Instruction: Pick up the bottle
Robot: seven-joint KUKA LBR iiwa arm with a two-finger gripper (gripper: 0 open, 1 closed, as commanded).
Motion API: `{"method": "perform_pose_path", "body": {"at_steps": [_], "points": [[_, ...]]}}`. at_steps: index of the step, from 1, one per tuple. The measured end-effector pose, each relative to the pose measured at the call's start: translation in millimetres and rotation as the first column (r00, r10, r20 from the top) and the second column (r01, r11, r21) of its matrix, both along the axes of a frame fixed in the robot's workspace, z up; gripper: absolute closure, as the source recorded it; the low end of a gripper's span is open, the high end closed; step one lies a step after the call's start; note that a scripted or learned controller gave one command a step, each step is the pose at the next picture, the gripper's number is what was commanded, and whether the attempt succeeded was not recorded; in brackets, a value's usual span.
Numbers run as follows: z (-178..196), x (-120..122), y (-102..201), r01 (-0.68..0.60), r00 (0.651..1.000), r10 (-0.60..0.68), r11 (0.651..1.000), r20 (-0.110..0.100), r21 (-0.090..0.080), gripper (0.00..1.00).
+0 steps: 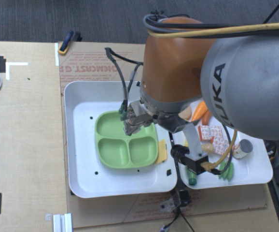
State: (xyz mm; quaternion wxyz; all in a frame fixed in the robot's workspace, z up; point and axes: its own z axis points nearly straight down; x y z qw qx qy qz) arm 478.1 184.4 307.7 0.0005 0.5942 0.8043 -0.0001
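A small pale bottle with a grey cap lies near the right edge of the right bin, partly hidden by the arm. My gripper hangs over the left bin, just above the top right edge of a green divided plate. It is well to the left of the bottle, and nothing shows in its grasp. The big grey and orange arm covers most of the right bin.
The right bin holds an orange carrot, a red and white box, green vegetables and a green-tipped object. A yellow piece sits beside the plate. Black cables trail from the wrist.
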Motion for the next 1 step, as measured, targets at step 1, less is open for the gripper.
{"method": "perform_pose_path", "body": {"at_steps": [1], "points": [[-50.0, -0.5, 33.0, -0.004, 1.0, 0.004, 1.0, -0.003, -0.001, 1.0]]}}
